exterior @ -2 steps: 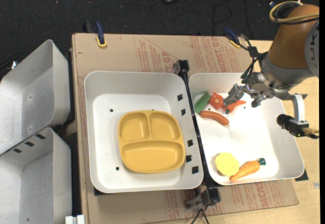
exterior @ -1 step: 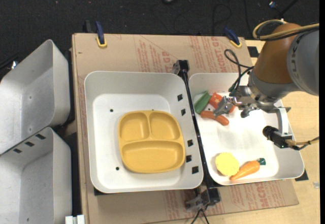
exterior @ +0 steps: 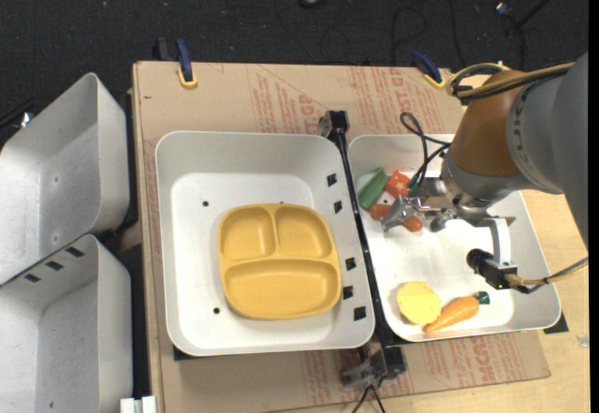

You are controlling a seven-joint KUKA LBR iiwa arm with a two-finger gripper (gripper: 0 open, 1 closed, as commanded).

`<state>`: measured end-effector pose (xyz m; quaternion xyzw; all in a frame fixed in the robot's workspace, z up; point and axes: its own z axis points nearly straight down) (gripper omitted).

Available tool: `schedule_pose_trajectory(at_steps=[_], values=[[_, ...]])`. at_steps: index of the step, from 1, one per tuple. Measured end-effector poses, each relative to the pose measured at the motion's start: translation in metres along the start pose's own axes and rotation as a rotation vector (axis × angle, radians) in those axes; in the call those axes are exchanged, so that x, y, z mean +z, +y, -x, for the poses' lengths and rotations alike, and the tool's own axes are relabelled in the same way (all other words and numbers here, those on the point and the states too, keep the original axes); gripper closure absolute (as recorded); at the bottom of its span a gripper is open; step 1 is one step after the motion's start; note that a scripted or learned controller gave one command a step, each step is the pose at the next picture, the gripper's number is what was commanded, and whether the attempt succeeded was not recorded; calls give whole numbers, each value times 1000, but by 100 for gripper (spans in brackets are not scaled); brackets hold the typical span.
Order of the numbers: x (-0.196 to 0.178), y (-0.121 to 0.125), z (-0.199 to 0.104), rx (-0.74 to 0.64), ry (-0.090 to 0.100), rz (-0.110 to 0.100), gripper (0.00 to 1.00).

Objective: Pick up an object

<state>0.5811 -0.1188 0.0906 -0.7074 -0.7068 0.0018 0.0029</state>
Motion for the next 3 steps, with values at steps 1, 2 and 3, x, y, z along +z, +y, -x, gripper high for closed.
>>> schedule_pose_trajectory(at_steps=[1, 2, 3], values=[[-14, 2, 0, 1, -2, 7, 100], [-66, -1, 10, 1, -4, 12, 100], [-128, 1, 4, -4, -3, 13, 100]])
